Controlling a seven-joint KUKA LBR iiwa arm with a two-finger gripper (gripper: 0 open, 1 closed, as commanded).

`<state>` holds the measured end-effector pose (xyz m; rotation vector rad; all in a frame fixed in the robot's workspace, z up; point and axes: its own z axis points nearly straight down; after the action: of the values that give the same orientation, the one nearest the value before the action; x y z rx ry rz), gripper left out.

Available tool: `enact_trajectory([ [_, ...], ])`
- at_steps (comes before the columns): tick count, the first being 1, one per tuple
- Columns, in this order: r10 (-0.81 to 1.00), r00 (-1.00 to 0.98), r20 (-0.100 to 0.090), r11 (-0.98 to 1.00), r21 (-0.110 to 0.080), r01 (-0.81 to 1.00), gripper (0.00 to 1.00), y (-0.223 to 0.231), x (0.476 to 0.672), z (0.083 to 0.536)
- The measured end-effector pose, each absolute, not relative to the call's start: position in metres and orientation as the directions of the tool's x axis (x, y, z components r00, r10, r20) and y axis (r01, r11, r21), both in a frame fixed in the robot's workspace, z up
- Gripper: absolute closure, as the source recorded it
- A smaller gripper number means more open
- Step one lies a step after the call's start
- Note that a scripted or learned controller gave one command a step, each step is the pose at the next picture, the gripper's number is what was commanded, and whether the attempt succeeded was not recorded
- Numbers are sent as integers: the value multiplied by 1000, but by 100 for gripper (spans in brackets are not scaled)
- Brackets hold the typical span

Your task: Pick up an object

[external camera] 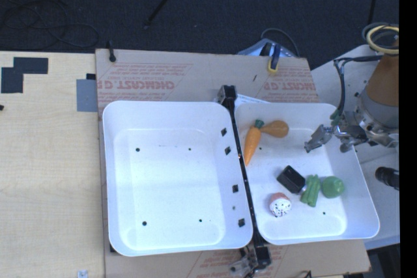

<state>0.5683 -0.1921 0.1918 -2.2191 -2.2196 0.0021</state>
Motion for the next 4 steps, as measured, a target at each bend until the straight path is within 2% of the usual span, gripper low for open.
enact_trajectory([
  [1, 1000, 1, 2, -1, -6, 1000, 0, -214, 525, 167],
  [2, 1000, 0, 3, 0, -5, 1000, 0, -213, 519, 102],
  [3, 1000, 6, 2, -6, -3, 1000, 100, -216, 519, 112],
  [4, 1000, -7, -4, 7, 13, 1000, 100, -189, 640, 198],
])
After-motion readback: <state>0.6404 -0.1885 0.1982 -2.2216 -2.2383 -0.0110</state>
